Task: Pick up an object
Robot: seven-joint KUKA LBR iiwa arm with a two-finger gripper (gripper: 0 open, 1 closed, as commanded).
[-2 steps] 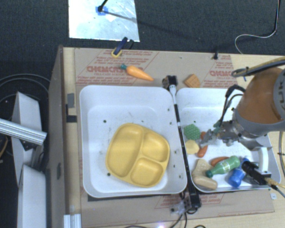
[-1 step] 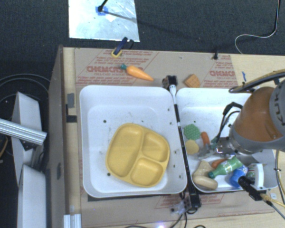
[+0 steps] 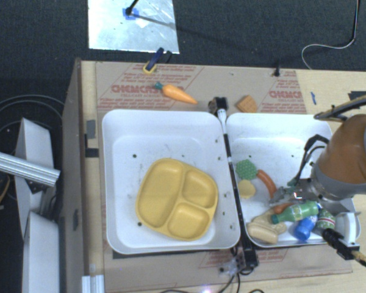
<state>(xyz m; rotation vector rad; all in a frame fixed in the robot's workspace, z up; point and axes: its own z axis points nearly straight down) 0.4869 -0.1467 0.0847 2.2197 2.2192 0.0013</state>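
The right bin [image 3: 274, 133] holds a pile of toy food. A green knobbly piece [image 3: 246, 168] and a pale yellow piece [image 3: 247, 190] lie near its left wall, with a red sausage [image 3: 266, 180] beside them. Along the front lie a green bottle [image 3: 296, 212], a blue piece [image 3: 305, 228], a beige bread roll [image 3: 263, 231] and a dark can [image 3: 327, 220]. My gripper [image 3: 290, 194] reaches in from the right and hangs low just above the green bottle, right of the sausage. The orange wrist [image 3: 348, 157] hides the bin's right side.
The left bin [image 3: 165, 130] bears a yellow divided plate [image 3: 177, 198]. On the cardboard behind the bins lie a toy carrot [image 3: 177, 93], a tan cracker [image 3: 247, 104] and a blue and yellow clip [image 3: 154, 61]. A black clamp [image 3: 220, 105] sits where the bins meet.
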